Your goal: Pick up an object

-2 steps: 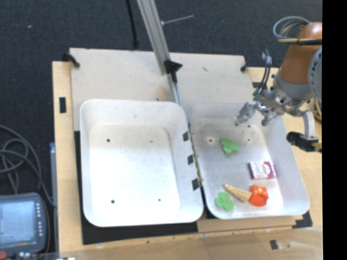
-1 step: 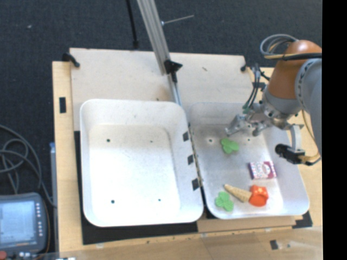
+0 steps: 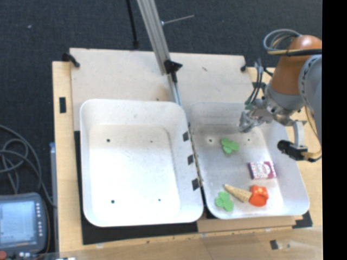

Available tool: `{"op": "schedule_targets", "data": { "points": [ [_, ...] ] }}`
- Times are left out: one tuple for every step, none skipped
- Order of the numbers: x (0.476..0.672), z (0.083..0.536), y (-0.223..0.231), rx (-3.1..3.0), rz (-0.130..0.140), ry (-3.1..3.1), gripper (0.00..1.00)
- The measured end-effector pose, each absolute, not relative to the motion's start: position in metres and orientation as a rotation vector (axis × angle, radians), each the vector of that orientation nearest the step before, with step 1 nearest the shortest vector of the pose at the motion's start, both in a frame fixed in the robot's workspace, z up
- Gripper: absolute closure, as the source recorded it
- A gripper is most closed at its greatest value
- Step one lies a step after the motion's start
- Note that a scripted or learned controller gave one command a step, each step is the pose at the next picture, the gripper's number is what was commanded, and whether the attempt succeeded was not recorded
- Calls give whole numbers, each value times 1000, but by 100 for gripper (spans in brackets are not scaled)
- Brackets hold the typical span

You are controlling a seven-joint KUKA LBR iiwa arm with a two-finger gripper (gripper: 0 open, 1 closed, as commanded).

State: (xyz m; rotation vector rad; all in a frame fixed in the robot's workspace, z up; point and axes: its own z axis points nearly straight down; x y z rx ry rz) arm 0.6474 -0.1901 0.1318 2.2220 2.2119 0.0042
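Gripper (image 3: 246, 124) hangs over the far part of the right bin (image 3: 209, 118), reaching in from the right; whether it is open or closed I cannot tell. Just below it, apart from it, a green piece (image 3: 230, 145) lies on the bin floor. Nearer the front sit a small pink box (image 3: 262, 170), a tan cone (image 3: 236, 193) touching an orange piece (image 3: 258, 195), and a second green piece (image 3: 224, 201). Beside it is the left bin (image 3: 89, 145).

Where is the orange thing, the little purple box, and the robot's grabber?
orange toy (image 3: 259, 196): camera view, on its middle.
purple box (image 3: 262, 170): camera view, on its top face.
gripper (image 3: 246, 124): camera view, at its fingertips.
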Motion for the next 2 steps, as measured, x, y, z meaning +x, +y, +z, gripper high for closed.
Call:
{"op": "schedule_targets", "data": {
  "points": [
    [651,177,-186,2215,7,2221,100],
    [661,236,-181,2211,9,2221,100]
  ]
}}
